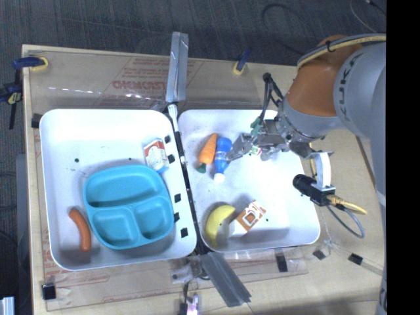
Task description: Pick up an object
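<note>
Now my gripper (241, 144) hovers just right of the blue bottle (221, 156), reaching; whether it's spread, I cannot tell. Next, I should close on it.

Glossy white plastic bins (105, 126); smooth blue plastic tray (128, 205).

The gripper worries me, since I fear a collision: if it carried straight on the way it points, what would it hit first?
The gripper points toward the view's left. The blue bottle lies right ahead and would likely be met first, with the carrot just behind; height above them is unclear.
</note>
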`<state>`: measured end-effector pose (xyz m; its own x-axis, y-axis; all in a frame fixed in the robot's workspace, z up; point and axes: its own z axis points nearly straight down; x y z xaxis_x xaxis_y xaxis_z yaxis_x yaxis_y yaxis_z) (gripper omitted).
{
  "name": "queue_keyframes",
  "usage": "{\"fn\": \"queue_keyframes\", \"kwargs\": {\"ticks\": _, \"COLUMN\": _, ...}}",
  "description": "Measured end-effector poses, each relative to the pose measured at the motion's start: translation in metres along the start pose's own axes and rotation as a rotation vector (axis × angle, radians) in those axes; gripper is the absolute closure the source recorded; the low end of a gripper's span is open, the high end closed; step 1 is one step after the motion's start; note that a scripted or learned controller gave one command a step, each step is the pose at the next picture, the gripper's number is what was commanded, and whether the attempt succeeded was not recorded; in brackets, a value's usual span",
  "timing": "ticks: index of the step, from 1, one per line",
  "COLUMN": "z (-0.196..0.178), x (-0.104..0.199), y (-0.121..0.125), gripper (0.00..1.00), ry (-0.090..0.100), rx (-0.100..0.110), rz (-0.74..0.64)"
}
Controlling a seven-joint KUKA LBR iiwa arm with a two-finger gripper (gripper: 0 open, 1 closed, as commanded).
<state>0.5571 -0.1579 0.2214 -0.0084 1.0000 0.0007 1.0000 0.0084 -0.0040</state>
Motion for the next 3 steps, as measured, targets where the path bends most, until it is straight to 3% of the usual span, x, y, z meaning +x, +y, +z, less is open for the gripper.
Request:
{"fn": "queue_keyframes", "kwargs": {"ticks": 1, "z": 0.130, "x": 0.008, "y": 0.059, "gripper": 0.00, "ry": -0.001, "rx": -0.001, "rz": -0.069}}
{"fn": "queue_keyframes", "kwargs": {"ticks": 2, "z": 0.123, "x": 0.007, "y": 0.055, "gripper": 1.00, "ry": 0.000, "rx": 0.015, "rz": -0.069}}
{"fn": "queue_keyframes", "kwargs": {"ticks": 3, "z": -0.018, "x": 0.036, "y": 0.100, "gripper": 1.00, "ry": -0.001, "rx": -0.003, "rz": -0.022}}
